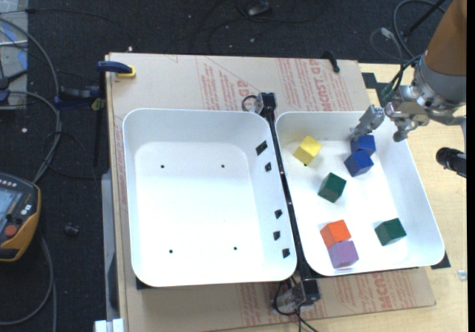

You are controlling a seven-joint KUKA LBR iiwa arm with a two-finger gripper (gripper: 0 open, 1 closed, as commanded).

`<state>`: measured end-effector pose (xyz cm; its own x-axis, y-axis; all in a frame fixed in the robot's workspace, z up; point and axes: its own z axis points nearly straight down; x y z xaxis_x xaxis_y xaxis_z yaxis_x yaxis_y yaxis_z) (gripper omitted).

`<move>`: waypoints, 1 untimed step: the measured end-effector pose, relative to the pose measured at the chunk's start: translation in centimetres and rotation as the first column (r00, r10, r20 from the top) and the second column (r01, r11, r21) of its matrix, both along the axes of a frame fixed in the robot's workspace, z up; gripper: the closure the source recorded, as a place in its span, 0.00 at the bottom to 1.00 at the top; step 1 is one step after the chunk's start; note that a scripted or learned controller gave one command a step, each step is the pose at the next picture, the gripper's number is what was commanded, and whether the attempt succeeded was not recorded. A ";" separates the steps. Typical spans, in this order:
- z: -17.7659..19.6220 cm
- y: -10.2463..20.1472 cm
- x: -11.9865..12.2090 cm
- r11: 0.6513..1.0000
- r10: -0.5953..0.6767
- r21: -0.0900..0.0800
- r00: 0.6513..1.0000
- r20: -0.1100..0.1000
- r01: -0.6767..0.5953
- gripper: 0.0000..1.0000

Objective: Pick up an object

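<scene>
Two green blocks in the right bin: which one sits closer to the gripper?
The darker green block near the bin's middle, just below the blue blocks, is closer to the gripper. The other green block lies by the bin's lower right corner.

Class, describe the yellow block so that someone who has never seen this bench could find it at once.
Two shallow white bins sit side by side; look in the right bin, which holds the blocks. The yellow block lies in its far left corner, near the divider between the bins. It is the one yellow piece, set apart from the blue blocks by the gripper.

Two bins (133,145), seven blocks (332,187)
</scene>
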<state>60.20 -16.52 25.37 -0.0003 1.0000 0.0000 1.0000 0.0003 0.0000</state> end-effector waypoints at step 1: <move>-13.3 -2.7 6.3 1.000 -0.001 0.002 1.000 -0.011 0.001 0.00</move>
